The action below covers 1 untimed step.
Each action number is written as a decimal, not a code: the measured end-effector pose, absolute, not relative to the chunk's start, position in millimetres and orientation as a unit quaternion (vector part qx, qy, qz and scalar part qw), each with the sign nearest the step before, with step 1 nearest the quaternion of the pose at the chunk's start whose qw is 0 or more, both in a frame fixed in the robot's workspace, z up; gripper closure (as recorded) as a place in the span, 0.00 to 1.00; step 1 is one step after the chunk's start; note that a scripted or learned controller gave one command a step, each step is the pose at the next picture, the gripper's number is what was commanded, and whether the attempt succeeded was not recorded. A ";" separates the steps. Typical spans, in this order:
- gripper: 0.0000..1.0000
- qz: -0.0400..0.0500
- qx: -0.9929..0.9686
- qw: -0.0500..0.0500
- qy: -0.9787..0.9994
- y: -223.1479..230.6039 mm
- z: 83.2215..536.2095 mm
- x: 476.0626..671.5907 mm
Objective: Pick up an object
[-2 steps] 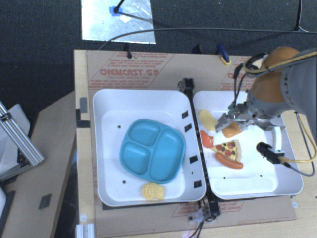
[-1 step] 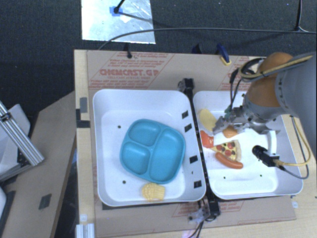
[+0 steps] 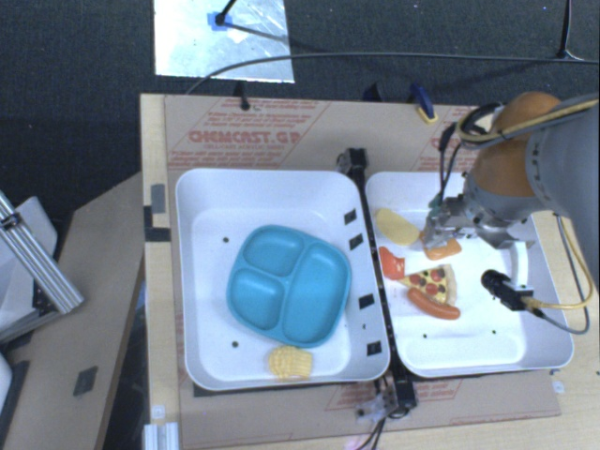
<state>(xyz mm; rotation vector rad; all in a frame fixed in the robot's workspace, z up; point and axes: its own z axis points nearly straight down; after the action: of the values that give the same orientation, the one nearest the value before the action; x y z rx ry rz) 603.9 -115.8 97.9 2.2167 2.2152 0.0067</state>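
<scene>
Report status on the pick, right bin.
Gripper low in right bin, over orange piece. No confirmed hold. Pizza slice, sausage, pale yellow piece close around it.

Robotics lab: bench w/ two white bins (image 3: 281,190), toy food, cables, KUKA arm (image 3: 548,157).

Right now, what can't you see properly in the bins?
- Gripper: its fingers, hidden under the wrist in the camera view.
- Orange thing: partly under the gripper, so its kind is unclear.
- Right bin: its far corner, hidden by the arm.
</scene>
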 end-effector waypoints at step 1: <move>1.00 0.002 0.706 0.003 0.708 -123.6 151.2 612.9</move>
<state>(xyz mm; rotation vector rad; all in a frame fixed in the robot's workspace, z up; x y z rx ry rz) 612.9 -123.6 151.2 2.2142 2.2201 0.0058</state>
